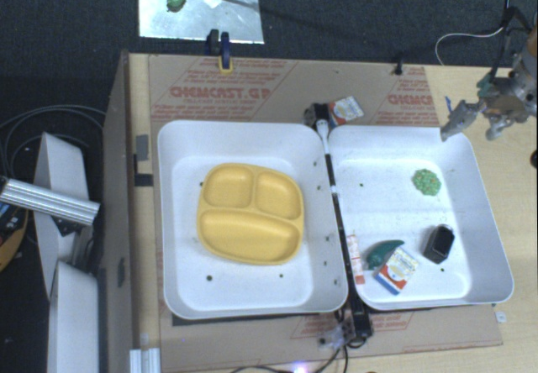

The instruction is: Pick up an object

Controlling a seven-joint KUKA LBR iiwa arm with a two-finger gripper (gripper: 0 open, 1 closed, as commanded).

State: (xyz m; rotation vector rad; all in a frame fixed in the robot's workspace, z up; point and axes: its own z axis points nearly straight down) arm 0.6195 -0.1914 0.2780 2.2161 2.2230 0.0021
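Note:
The right bin [374,178] holds a fuzzy green lump [426,181], a small black block [438,243], a dark green curved piece [384,251] and a red, white and blue packet [397,270] touching it. My gripper [470,131] hangs over the bin's far right corner, above and to the right of the green lump. Its two grey fingers are spread apart with nothing between them.
In the left bin [181,195] lies a yellow divided plate [250,213]. A small packet [346,109] lies on the cardboard just beyond the bins. A black clamp strip [333,195] runs between the two bins.

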